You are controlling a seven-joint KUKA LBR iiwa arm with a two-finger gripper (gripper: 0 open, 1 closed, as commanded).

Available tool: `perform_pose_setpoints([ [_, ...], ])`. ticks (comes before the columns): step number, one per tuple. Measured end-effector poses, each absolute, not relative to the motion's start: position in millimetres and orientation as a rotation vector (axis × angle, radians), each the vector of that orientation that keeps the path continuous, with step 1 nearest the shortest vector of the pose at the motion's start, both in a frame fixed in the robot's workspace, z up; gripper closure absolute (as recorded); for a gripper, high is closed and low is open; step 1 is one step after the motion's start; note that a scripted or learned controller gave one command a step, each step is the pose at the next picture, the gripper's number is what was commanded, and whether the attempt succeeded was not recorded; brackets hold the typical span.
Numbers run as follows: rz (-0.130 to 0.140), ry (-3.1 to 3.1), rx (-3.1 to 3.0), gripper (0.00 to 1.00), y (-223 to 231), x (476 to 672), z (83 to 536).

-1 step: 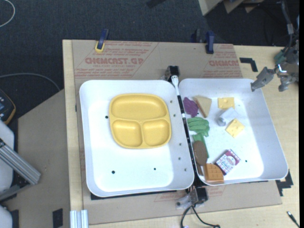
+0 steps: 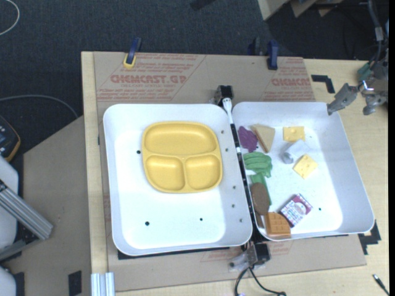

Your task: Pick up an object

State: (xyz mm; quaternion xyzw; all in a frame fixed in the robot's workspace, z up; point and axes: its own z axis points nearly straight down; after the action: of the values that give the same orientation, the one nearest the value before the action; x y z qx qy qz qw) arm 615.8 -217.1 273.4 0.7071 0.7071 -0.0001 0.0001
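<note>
The tool (image 2: 355, 97) sits at the far right, above the top right corner of the right bin (image 2: 345, 165), holding nothing; whether it is wide or narrow I cannot tell. The left bin (image 2: 123, 184) carries a yellow tray (image 2: 182, 156) with 3 compartments. The pickable items lie in the right bin: a purple piece (image 2: 247, 139), a tan wedge (image 2: 266, 135), 2 yellow cubes (image 2: 294, 133) and (image 2: 305, 166), a small grey piece (image 2: 287, 157), a green toy (image 2: 258, 164), a brown piece (image 2: 260, 195), an orange waffle (image 2: 278, 225) and a red packet (image 2: 295, 209). The step in hand looks like choosing a target and approaching. The lower cube seems the best choice, as it stands apart from its neighbours. The items crowded along the bin's left wall leave little room and risk a miss.
</note>
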Motion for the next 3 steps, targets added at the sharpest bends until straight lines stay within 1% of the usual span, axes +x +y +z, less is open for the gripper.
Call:
perform_pose_setpoints([
  [1, -0.005, 2.225, 2.225, 0.00, -219.6, 620.7, 211.8],
  [2, -0.004, 2.225, 2.225, 0.00, -220.3, 616.9, 168.2],
  [3, -0.005, 2.226, 2.226, 0.00, -220.8, 609.0, 122.3],
])
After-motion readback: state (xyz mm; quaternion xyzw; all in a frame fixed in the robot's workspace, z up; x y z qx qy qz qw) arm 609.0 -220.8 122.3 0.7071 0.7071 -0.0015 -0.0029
